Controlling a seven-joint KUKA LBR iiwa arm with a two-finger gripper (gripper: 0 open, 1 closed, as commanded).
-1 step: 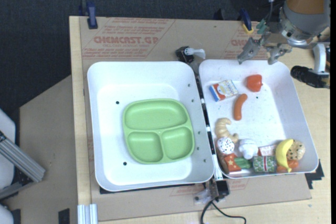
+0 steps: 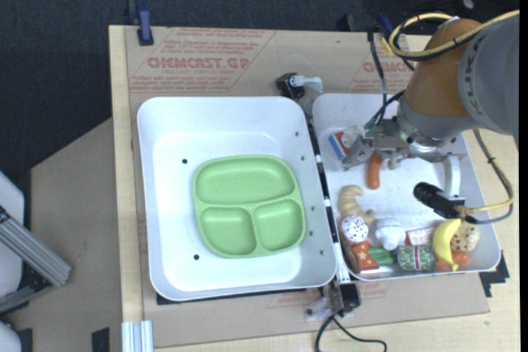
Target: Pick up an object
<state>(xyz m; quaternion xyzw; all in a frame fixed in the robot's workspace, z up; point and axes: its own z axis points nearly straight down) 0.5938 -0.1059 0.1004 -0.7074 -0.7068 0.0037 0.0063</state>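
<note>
The gripper (image 2: 375, 154) was seen above a small sausage (image 2: 374, 171) in the right bin (image 2: 487, 260), at three o'clock (hold not discernible); a slip could be caused by crowded toys

- A grey arm with an orange band (image 2: 437, 74) reaches in from the right over the right shallow white bin (image 2: 334, 107).
- Its two-finger gripper (image 2: 375, 151) hangs above a small orange-red sausage-shaped toy (image 2: 374, 171).
- The left shallow white bin (image 2: 165, 177) holds a green three-compartment plastic plate (image 2: 247, 204).
- Small toy foods, among them a yellow banana (image 2: 446, 241), crowd the right bin's near edge.
</note>
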